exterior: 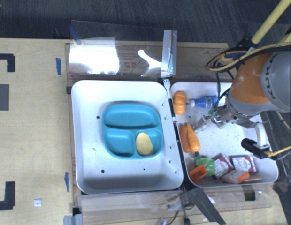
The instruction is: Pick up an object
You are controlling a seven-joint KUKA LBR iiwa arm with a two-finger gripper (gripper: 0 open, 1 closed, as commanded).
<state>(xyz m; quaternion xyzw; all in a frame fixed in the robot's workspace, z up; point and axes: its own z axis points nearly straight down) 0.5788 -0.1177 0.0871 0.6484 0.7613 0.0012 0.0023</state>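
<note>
My gripper (207, 120) hangs low in the right bin (221, 142), near its upper middle, under the grey arm with the orange band (248, 81). Just above it lies a clear bottle with a blue cap (202, 102). A small orange fruit (179, 102) rests by the bin's left wall, and a carrot (189, 138) lies below and left of the gripper. Along the front edge sit a green toy (207, 164), an orange piece (198, 172) and red-and-white packets (235, 166). Nothing is visibly held.
The left bin (87, 139) bears a blue divided tray (129, 116) with a yellow, potato-like item (144, 144) in its lower right compartment. A divider wall (175, 125) separates the bins. Yellow cables (220, 60) and a black fitting (254, 147) trail by the arm.
</note>
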